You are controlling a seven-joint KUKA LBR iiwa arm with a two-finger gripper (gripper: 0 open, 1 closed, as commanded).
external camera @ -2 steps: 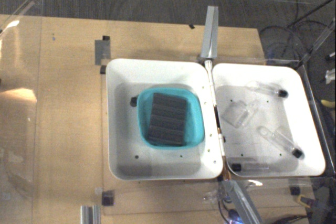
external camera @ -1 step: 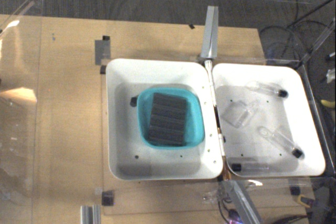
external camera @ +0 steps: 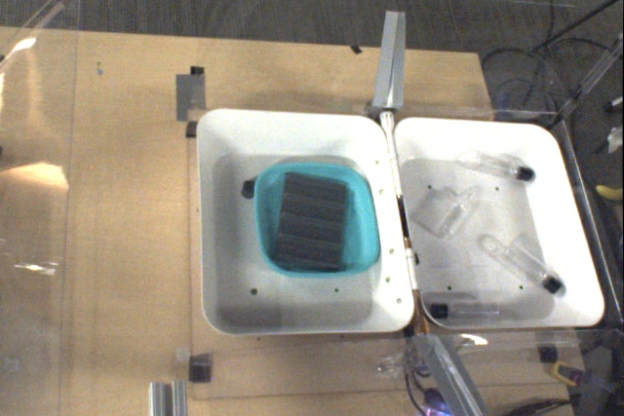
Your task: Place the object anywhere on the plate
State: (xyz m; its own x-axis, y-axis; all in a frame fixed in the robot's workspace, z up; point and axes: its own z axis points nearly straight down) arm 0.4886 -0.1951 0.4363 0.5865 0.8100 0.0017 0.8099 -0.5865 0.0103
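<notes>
A dark grey ribbed block (external camera: 310,219) lies flat on the turquoise plate (external camera: 363,231), which sits in the middle of the left white bin (external camera: 224,297). The block covers most of the plate's centre and leans slightly, its long side running near to far. A small dark piece (external camera: 249,189) pokes out at the plate's far left corner.
The right white bin (external camera: 575,302) holds several clear plastic pieces (external camera: 447,212) with dark caps (external camera: 552,285). A grey metal post (external camera: 391,61) stands behind the gap between the bins. Cables lie on the floor at the far right. Bare wooden bench spreads to the left.
</notes>
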